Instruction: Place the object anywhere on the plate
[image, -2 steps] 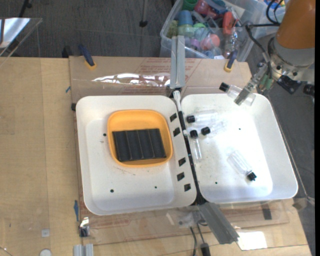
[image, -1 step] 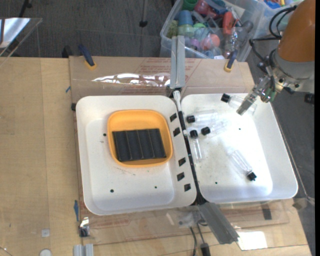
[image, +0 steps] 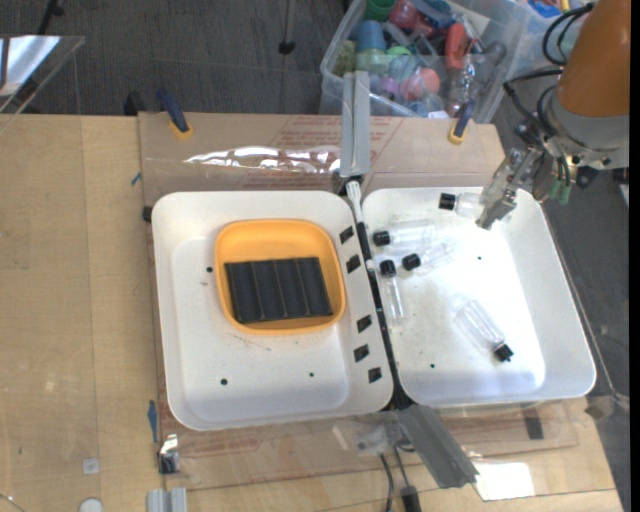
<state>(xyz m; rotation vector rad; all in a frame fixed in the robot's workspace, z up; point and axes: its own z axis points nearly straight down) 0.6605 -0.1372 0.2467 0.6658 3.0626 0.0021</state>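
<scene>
An orange plate (image: 278, 240) with a dark ribbed insert (image: 277, 290) lies in the left bin (image: 190, 380). Several clear vials with black caps lie in the right bin (image: 560, 370). One vial (image: 480, 326) rests alone toward the front right. Another vial (image: 455, 203) lies near the back wall, and a few more cluster beside the divider (image: 400, 262). My gripper (image: 495, 210) hangs over the back of the right bin, just right of the back vial, tilted down and to the left. I see nothing held in it.
A row of black clips (image: 358, 290) runs along the divider between the bins. A clear tub of colourful objects (image: 420, 45) stands behind the bench. The arm's orange band (image: 598, 55) rises at the upper right.
</scene>
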